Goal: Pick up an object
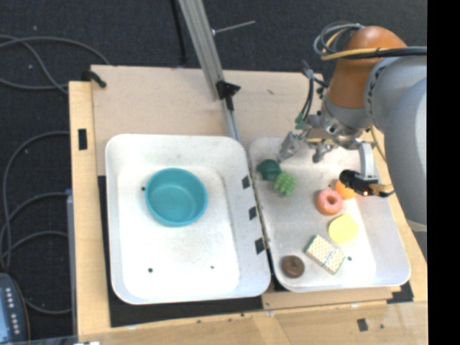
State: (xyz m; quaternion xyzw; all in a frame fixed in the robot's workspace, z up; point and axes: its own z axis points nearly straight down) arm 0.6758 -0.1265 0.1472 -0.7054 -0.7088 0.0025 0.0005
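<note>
Hard to read: a small orange thing (344,188) at the right side of the right white bin (381,275) was partly covered by my own hardware, so I couldn't tell its shape. My grey arm (402,106) was cut off at the right edge. The dark green lump (269,169) was too small to identify.

My gripper (302,152) hung over the far end of the right bin, pointing down. My fingers (287,148) looked spread, with nothing between them and nothing touching as far as I could see. The left fingertip was just beyond the dark green lump.

Candidates, all loose in the right bin:
- The dark green lump sat by the left wall, with a light green knobbly block (284,184) just beside it.
- A pink doughnut ring (330,202) lay mid-bin, with a yellow round disc (343,229) just nearer.
- A pale checkered box (324,254) and a brown round disc (292,266) sat at the near end.

A teal plastic bowl (176,196) sat alone in the left white bin (129,157), well apart from me.
</note>
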